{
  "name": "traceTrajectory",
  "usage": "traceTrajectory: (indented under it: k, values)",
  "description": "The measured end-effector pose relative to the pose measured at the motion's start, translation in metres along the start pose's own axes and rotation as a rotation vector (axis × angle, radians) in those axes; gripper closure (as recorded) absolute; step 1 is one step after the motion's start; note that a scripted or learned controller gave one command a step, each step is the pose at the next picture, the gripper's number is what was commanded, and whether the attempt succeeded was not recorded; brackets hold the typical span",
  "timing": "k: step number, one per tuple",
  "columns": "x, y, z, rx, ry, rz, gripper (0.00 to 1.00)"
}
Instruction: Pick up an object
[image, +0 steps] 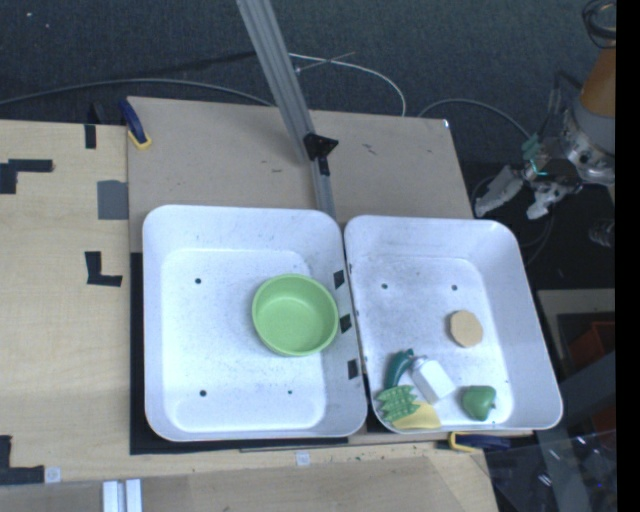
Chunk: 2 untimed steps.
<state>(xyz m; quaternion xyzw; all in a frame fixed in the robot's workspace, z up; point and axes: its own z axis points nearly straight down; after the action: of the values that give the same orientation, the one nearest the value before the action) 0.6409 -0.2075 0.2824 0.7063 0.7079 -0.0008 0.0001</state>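
- Your candidates: a green bowl (295, 315) sits right of centre in the left bin (180, 240).
- In the right bin (500, 250) you have a tan disc (465, 328) at 3 o'clock, and a cluster at 6 o'clock: a white block (433, 380), a green lump (479, 401), and a green and yellow toy (405, 406).
- Your claw (525, 185) hangs beyond the bench (230, 150), at 1 o'clock from the right bin; whether it is clenched, you cannot tell.

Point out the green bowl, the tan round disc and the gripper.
green bowl (294, 315): camera view, the middle of its inside, in the left bin.
tan round disc (465, 328): camera view, the middle of its top face, in the right bin.
gripper (520, 190): camera view, between its pale fingertips, outside the bins.
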Motion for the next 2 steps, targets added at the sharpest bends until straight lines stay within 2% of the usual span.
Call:
traceTrajectory:
  k: [1,2]
  values:
    - [0.000,0.000,0.000,0.001,0.000,0.000,0.00]
    - [-0.001,-0.006,0.045,0.005,0.001,0.001,0.00]
